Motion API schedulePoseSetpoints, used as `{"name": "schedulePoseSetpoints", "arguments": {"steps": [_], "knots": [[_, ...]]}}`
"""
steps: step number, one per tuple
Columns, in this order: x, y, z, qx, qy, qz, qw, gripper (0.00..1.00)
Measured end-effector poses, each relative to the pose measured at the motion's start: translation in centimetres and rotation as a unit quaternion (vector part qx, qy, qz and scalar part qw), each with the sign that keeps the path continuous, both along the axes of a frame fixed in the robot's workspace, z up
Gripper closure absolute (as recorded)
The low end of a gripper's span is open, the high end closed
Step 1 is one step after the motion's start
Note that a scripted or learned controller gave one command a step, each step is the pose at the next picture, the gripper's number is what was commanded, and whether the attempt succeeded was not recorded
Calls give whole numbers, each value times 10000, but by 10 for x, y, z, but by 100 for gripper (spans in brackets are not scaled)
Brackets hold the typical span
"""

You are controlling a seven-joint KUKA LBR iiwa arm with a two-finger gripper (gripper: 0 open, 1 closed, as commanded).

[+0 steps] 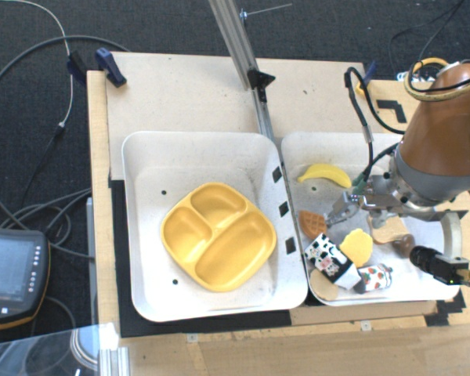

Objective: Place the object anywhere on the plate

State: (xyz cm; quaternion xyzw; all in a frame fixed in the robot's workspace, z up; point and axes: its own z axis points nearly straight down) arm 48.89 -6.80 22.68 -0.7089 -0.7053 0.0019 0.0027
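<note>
Plate (218, 236) sits in left bin (141, 163). Gripper (352, 204) hangs right of plate, near banana (326, 175); jaw state indeterminate.

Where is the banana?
The banana lies in the right bin, near its far left corner. It is just left of the gripper and above the brown waffle.

Plate (218, 236): yellow, three compartments, lying flat and turned at an angle, mid-floor in the left white bin (141, 163).
</note>
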Motion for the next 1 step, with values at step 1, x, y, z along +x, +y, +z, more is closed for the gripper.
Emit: {"name": "schedulePoseSetpoints", "arguments": {"steps": [1], "knots": [[28,82,-37,17,-3,67,10000,0]]}}
